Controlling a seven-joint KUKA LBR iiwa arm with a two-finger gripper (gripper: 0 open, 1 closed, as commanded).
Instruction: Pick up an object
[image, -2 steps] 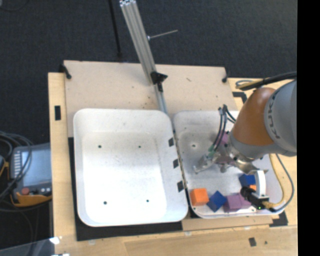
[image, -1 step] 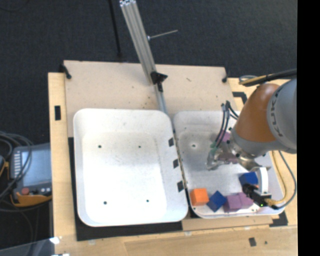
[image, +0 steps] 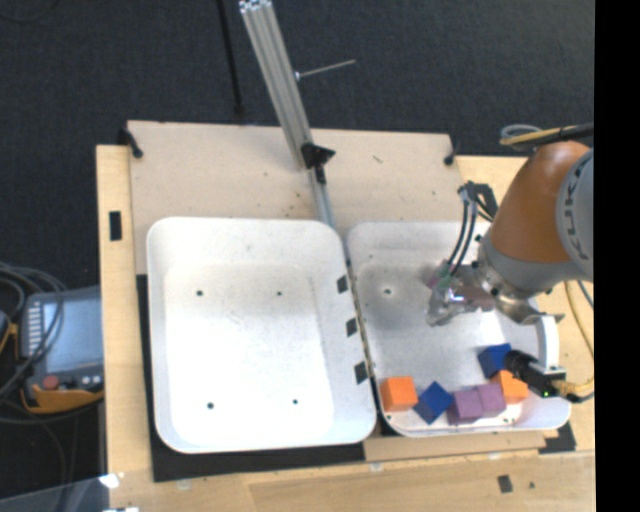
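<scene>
1. The gripper (image: 445, 303) hangs over the middle of the right bin (image: 400, 250), below the grey arm (image: 540, 235) with its orange band.
2. Whether it is open or closed, I cannot tell; no object shows in its grasp.
3. The blocks lie along the near edge of the right bin: an orange block (image: 399, 392), a blue block (image: 434, 401) just right of it, then two purple blocks (image: 479, 403) touching.
4. Farther right sit another blue block (image: 494, 359) and a small orange block (image: 513, 387), near the arm.
5. The left bin (image: 250, 330) sits beside the right one.
</scene>
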